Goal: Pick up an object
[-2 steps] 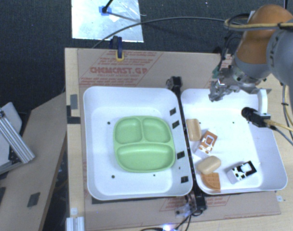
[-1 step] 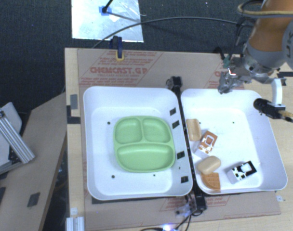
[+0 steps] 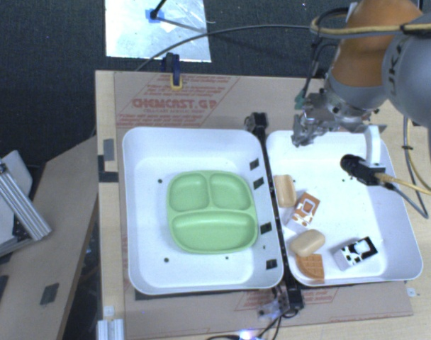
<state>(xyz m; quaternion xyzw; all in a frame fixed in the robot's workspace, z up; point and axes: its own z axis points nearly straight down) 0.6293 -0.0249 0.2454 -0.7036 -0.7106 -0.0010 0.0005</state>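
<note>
The arm looks to be in the approach step: its gripper (image 3: 303,134) hangs over the far left corner of the right-hand bin (image 3: 339,207), with nothing seen in its grasp, and whether it is wide or narrow cannot be told from this slant. The things on offer lie in that bin's near half, apart from the gripper: a tan bread slice (image 3: 283,190) by the left wall, a small orange-and-white packet (image 3: 305,208) just beside it, a pale bun (image 3: 307,243), a waffle (image 3: 310,267) at the near edge, and a black-and-white block (image 3: 356,253) toward the near right corner. The other bin (image 3: 148,190) holds a green divided plate (image 3: 212,211). The next move likely calls for travelling toward the near edge and centring over one item — the bread slice is closest — then descending
</note>
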